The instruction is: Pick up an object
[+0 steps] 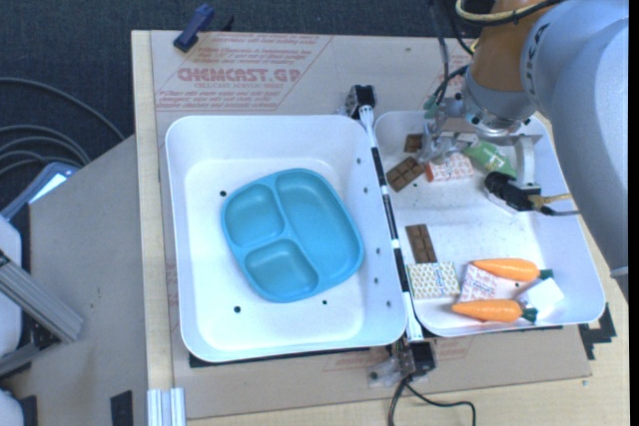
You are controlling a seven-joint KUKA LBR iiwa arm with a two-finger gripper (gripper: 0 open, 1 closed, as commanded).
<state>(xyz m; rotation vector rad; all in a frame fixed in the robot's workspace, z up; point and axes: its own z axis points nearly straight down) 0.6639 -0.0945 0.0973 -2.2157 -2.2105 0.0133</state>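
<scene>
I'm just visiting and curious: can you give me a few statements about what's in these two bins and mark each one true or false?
1. A blue divided plate lies in the left bin. True.
2. Two toy carrots lie in the right bin, near its front. True.
3. The gripper hangs over the left bin. False: it is over the far end of the right bin.
4. The blue plate has food piled on it. False: its three compartments are bare.
5. The carrots lie on the blue plate. False: they lie in the other bin.
</scene>
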